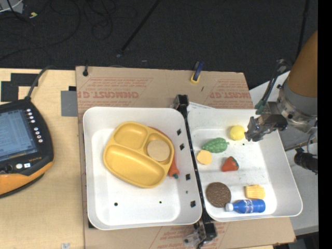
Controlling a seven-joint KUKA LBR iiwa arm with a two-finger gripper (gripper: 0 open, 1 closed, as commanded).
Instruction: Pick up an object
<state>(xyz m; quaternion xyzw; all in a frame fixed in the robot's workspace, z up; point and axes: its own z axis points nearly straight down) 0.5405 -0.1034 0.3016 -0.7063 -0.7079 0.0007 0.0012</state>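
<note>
**Camera setup: single fixed overhead view**

One camera, mounted above the bench, looks down at a slant from moderate distance. Left bin [98, 165] and right bin [280, 160] fill lower centre; arm [306, 71] enters at right edge.

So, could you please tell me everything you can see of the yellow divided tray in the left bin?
The yellow divided tray looks like smooth moulded plastic, oval, with raised ridges splitting it into one long compartment and two smaller ones. It lies flat, turned at a slant, on the floor of the left bin. A pale round disc sits in its right compartment. A small red and green item lies against its right edge.
</note>
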